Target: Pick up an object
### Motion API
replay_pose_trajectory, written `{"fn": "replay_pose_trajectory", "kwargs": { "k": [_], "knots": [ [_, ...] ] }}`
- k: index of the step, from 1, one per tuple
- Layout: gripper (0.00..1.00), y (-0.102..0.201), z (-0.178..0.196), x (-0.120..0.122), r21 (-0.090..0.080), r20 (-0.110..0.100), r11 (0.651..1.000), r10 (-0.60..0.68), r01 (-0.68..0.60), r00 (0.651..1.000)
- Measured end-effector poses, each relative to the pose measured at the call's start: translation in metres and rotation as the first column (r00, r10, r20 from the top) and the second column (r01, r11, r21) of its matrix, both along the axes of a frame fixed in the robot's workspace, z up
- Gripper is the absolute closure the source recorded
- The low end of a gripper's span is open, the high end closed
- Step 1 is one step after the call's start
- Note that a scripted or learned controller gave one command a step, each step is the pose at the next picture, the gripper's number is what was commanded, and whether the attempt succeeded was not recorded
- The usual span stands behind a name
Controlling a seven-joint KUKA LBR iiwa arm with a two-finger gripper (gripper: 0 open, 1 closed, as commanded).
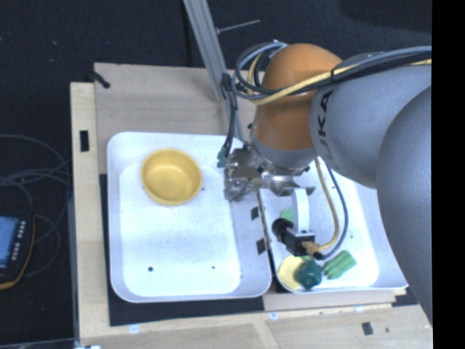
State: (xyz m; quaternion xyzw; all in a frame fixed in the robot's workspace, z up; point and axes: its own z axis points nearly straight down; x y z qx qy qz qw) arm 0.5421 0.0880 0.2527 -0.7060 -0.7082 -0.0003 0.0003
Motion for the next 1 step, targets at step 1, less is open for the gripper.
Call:
{"fn": "replay_pose_trajectory", "kwargs": {
  "k": [1],
  "knots": [
    [0.00, -0.0016, 0.0001, 0.0002, 0.000, 0.000, 1.000, -0.003, 0.003, 1.000]
  ]
}}
